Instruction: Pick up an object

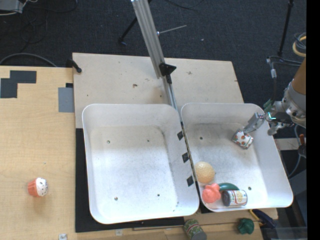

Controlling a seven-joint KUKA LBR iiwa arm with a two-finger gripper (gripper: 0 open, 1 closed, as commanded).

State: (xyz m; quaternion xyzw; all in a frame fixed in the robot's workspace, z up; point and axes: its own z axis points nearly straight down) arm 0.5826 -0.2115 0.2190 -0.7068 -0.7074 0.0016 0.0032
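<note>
White plastic makes up 2 shallow bins side by side on the surface, which is a pale board in the middle of the frame. The left bin fills the lower centre; the right bin sits just beside it, their rims touching along a line of small black clips. The arm enters at the right edge, and its fingers reach down and left over the upper right part of the right bin. Directly below the fingertips lies a small white and red object, tilted, near the bin's right wall. The fingertips are at or touching its top, but I cannot tell whether they are open or closed, nor whether the object is between them. Lower in the same bin, near the left wall, a tan ball rests, and below it a pink lump lies touching a dark can with a yellow label, lying on its side; a green thing peeks out just behind the can. Outside the bins, a small orange and white toy sits on the wooden top at the lower left. A silver rail slants from the top centre down to the joint between the bins.
</note>
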